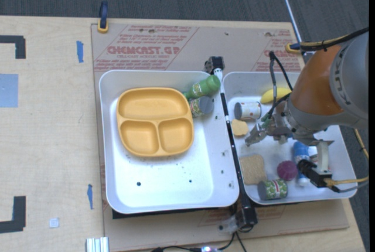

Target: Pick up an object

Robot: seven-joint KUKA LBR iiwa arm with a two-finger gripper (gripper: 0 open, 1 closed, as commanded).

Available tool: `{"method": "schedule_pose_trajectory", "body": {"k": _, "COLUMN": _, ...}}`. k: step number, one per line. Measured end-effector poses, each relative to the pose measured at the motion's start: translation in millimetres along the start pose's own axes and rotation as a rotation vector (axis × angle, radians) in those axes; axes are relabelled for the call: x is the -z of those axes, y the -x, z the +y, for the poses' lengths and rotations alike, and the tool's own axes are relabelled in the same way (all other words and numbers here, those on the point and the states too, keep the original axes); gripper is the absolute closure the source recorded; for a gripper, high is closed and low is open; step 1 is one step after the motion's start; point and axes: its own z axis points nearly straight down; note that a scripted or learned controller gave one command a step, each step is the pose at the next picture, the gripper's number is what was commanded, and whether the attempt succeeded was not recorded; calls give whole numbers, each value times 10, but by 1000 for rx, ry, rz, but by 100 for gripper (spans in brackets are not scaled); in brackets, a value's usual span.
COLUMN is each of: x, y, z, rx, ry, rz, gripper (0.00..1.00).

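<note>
Over the right bin [345, 186], the grey arm with its orange band [313, 84] reaches in from the right and covers much of that bin's far half. The end effector [265, 130] hangs low among the objects, but its tip is a tangle of metal and cable against the white floor, so I cannot tell how it is set or whether it grips anything. Just beside it lie a small yellowish piece [239, 128] and a white cylinder [248, 109] on its side. A yellow banana-like shape [274, 94] is partly hidden behind the arm. Nearer the front sit a tan sponge-like block [253, 168], a purple ball [286, 170] and a green-patterned can [273, 189] on its side. A blue-and-white item [301, 151] is half covered by the wrist hardware and hard to identify.

In the left bin [111, 145], a yellow divided plate [155, 121] lies flat toward the far side. A green bottle [204, 87] rests tilted at the far right corner, touching a grey object [202, 106] whose shape is unclear. Both bins sit on the wooden counter [47, 145].
</note>
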Motion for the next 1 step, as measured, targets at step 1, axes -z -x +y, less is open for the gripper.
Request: {"method": "schedule_pose_trajectory", "body": {"k": 1, "x": 102, "y": -1, "z": 7, "rx": 0, "ry": 2, "rz": 0, "gripper": 100}}
